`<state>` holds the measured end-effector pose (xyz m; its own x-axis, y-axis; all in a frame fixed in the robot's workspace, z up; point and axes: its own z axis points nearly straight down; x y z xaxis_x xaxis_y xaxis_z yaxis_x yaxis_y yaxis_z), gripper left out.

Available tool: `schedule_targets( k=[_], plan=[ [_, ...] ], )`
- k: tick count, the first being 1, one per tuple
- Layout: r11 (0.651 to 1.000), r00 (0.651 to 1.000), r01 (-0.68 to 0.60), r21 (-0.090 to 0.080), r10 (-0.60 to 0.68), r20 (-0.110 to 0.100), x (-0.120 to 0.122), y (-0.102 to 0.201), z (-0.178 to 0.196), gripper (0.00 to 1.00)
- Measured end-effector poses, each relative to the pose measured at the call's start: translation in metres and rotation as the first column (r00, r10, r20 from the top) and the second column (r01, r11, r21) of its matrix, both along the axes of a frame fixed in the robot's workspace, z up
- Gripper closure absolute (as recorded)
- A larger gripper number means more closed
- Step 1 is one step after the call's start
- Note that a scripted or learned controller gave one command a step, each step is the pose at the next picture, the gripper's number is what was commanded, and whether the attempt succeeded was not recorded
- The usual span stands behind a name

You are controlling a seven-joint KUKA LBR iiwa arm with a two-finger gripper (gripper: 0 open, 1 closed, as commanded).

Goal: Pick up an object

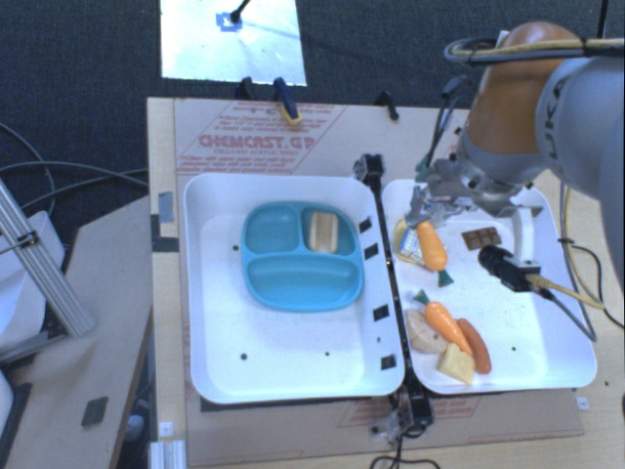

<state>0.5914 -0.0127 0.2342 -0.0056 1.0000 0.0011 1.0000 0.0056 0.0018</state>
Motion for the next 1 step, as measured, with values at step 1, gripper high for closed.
schedule_targets(
  k=[1],
  plan=[
    [1.000,1.000,0.004,-0.002,-0.004,-0.002,-0.0061,-0.0019,-0.0021,1.00]
  ],
)
